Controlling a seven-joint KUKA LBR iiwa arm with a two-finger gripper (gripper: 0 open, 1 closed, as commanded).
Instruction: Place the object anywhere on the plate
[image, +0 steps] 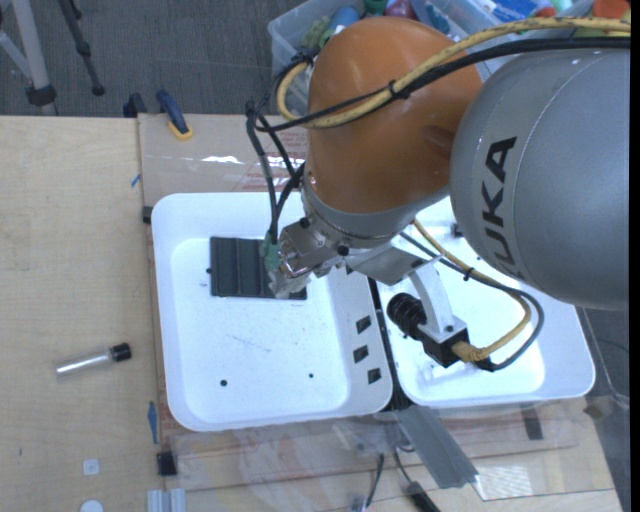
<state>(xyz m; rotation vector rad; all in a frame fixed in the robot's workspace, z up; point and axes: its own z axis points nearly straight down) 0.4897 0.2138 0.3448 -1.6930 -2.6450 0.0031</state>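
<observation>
**Hand low in the left bin, placement unconfirmed**

On the table, the left bin (190, 390) holds a dark ribbed rectangular piece (238, 267), probably the plate. Just at its right edge sits the hand (285, 268); whether it is spread or pinching anything cannot be told. No object is clearly resting on that piece.

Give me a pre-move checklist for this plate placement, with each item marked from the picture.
1. Gripper located: ok, it sits over the left bin, at the right edge of the dark ribbed plate.
2. Plate inside the left bin: ok, lying flat near the bin's upper part.
3. Object between the fingers: cannot tell, the wrist hides them.
4. Bare plate surface for a drop: ok, the left part is uncovered.
5. Yellow cable clear of the plate: ok, it hangs over the right bin.
</observation>
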